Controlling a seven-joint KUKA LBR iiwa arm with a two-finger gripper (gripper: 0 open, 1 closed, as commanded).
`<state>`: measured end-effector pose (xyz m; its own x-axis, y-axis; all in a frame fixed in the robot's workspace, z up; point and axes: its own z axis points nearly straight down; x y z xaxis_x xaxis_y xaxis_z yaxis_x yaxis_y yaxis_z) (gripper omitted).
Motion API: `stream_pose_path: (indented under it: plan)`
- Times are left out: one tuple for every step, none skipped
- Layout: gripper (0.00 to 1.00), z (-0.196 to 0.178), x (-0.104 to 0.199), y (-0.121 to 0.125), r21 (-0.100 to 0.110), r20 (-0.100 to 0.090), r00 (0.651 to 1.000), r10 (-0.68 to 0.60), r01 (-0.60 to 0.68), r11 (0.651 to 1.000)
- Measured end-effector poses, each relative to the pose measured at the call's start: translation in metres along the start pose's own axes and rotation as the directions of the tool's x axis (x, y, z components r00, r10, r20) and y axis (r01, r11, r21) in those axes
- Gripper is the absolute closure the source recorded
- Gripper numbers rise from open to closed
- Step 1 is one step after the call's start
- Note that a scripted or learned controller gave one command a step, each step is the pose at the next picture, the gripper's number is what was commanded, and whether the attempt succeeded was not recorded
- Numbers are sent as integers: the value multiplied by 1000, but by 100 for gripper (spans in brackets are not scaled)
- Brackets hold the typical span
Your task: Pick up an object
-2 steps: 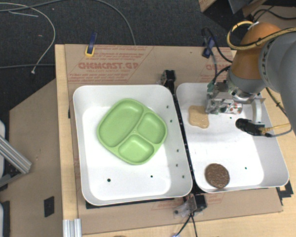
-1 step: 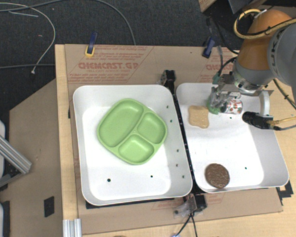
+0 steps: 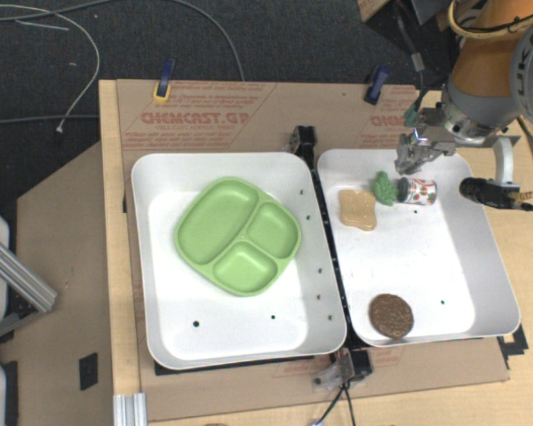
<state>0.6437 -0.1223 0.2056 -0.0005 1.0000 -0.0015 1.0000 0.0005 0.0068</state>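
The right bin (image 3: 466, 264) holds a tan, bread-like piece (image 3: 358, 209), a small dark green item (image 3: 385, 188), a small can with a red and white label (image 3: 421, 191) and a round brown cookie (image 3: 391, 315). My gripper (image 3: 411, 162) hangs over the far part of this bin, just above the can and the green item. Its fingers point down and I see nothing held between them. The green item and the can lie side by side, close together.
The left bin (image 3: 160, 309) carries a light green divided plate (image 3: 238, 235). Both bins rest on a cardboard sheet (image 3: 249, 114) held by blue clamps (image 3: 165, 76). A black clip (image 3: 303, 138) sits between the bins at the far edge.
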Motion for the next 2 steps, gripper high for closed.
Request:
stream_pose_path:
  plan:
    - [100, -66, -2, 1, -3, 0, 1000, -1, 1, 1000]
    - [100, -68, 49, -6, 8, -3, 1000, -1, 1, 1000]
